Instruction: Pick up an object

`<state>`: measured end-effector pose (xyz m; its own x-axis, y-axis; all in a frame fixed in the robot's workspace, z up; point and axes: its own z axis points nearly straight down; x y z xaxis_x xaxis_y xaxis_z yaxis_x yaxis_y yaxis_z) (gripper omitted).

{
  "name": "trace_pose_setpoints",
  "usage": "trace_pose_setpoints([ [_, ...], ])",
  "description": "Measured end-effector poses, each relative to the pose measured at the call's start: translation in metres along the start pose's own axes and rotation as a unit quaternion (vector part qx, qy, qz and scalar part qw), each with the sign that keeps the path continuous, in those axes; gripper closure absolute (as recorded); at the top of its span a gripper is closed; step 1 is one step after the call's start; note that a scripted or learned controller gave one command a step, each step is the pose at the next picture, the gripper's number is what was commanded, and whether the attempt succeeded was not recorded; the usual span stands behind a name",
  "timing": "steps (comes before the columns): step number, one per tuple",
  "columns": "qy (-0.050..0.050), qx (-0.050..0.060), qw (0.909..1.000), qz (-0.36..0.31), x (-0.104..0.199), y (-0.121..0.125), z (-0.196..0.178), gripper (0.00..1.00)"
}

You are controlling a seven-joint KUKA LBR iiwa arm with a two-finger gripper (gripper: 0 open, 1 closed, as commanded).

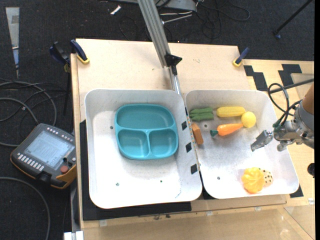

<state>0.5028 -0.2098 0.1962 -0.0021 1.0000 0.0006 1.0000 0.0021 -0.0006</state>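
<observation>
At the right edge we see our arm's wrist (306, 115), a grey cylindrical housing with a sliver of orange band above it. Black cables (281, 100) loop from its upper side in thin arcs. Below the wrist sits a pale grey metal block, and from it our gripper (265, 140) ends in grey metallic fingers (259, 142) with angular, faceted edges and dull highlights.

I'm seeing open floor mid right bin (280, 109); toy food (225, 120) crowding its top, yellow toy (254, 180) blocking the bottom corner.
</observation>
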Motion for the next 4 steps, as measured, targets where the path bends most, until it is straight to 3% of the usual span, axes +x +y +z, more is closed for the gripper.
trace_pose_setpoints([
  [1,0.000,0.000,1.0000,0.001,0.000,0.000,0.000,0.00],
  [3,0.001,0.002,1.0000,0.001,0.002,-0.006,0.098,0.00],
  [4,-0.001,-0.001,1.0000,0.001,0.001,-0.005,0.085,1.00],
])
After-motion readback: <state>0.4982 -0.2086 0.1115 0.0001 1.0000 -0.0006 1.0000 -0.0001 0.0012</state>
